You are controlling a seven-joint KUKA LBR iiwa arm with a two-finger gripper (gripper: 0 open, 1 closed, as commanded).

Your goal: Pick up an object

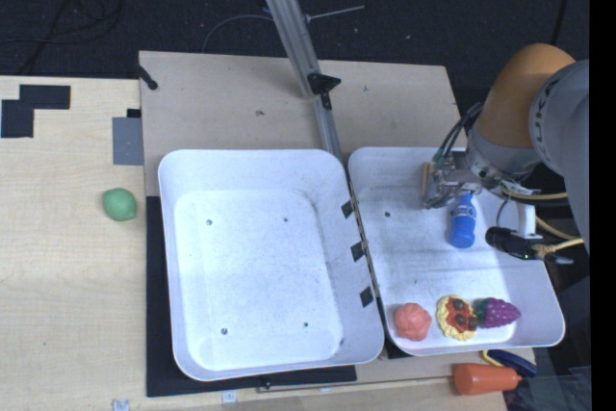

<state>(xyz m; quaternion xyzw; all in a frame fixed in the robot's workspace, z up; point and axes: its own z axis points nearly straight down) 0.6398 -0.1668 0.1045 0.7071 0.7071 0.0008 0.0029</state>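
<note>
Jaws [445, 190] are positioned right of frame centre over the right bin [404, 255], just beside blue bottle [463, 224]; open or closed cannot be told.

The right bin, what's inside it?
Inside the right bin lie a blue bottle, a pink ball, a yellow toy and purple grapes. The tool hangs by the bottle. The arm covers the bin's far right corner.

From my remote station I see the bulky grey arm [568, 125] with its rounded orange band [515, 96]. Thin dark and yellowish cables trail along its wrist. The small metallic two-finger gripper [435, 192] looks pale grey.
</note>
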